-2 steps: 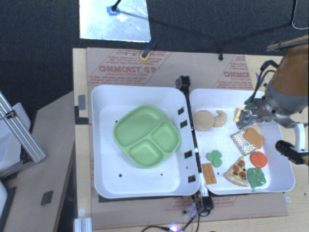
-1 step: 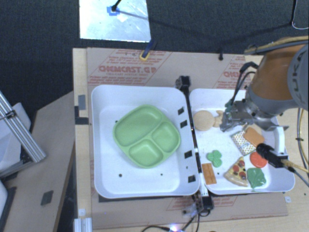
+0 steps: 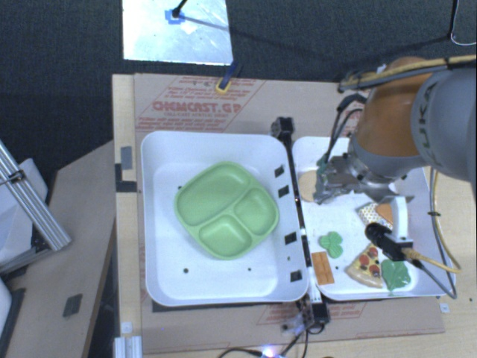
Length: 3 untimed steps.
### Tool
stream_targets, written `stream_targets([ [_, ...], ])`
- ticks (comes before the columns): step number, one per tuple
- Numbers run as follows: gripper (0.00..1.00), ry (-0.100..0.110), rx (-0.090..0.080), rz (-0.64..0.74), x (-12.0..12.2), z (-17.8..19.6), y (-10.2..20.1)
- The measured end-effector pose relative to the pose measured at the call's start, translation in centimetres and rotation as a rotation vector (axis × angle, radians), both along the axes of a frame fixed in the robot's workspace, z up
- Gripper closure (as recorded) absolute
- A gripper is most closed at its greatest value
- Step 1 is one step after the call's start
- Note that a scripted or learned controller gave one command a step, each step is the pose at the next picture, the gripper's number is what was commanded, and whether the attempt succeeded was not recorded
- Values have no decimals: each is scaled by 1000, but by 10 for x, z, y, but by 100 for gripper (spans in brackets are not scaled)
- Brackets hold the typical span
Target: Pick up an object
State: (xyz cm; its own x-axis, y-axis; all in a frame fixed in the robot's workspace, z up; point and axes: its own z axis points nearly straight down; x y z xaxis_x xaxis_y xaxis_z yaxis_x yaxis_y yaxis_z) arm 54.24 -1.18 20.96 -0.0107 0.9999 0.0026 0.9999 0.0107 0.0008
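The fingers (image 3: pixel 326 192) blur together over the right bin (image 3: pixel 313 151); their state is unreadable.

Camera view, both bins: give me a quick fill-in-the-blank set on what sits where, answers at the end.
1. The green divided plate lies in the ____ bin of this view.
2. The plate has ____ compartments.
3. The pizza slice toy lies in the same bin as the gripper, toward that bin's ____ edge.
4. The arm's band above the wrist is ____.

Missing words: left; three; near (bottom); orange
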Motion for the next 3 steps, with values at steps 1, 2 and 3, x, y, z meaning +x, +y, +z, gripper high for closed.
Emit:
stream_targets([
  [1,100,-3,-1,-3,-1,24,26],
  [2,100,-1,-2,-9,4,21,19],
  [3,100,0,-3,-11,-10,23,17],
])
